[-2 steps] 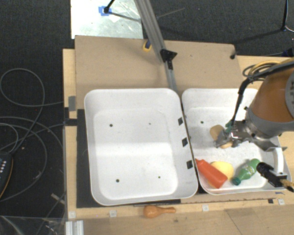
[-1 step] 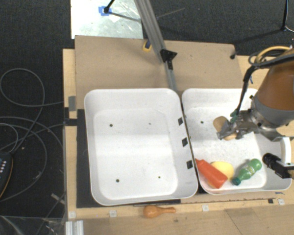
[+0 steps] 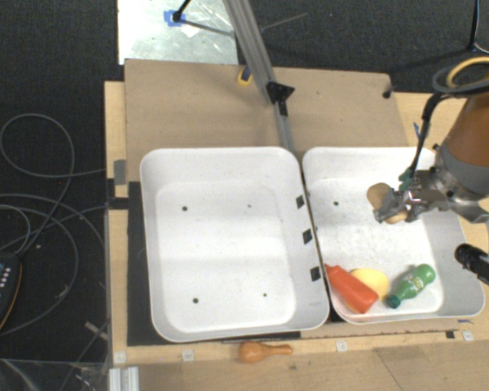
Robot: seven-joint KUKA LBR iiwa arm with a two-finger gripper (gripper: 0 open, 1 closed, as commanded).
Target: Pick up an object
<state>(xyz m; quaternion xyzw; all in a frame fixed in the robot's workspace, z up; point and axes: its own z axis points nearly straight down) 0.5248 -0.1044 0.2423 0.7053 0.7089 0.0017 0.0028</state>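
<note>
My gripper hangs over the upper middle of the right bin, reaching in from the right. A rounded tan object sits right at its tip, partly covered by the gripper's grey body, and I cannot make out whether it is gripped. Along the right bin's front wall lie an orange-red object, a yellow object touching it, and a green bottle on its side.
The left bin stands beside the right one, with black clips along the shared rim. A tan gourd-shaped item lies on the bench in front of the left bin. A grey pole slants across the back.
</note>
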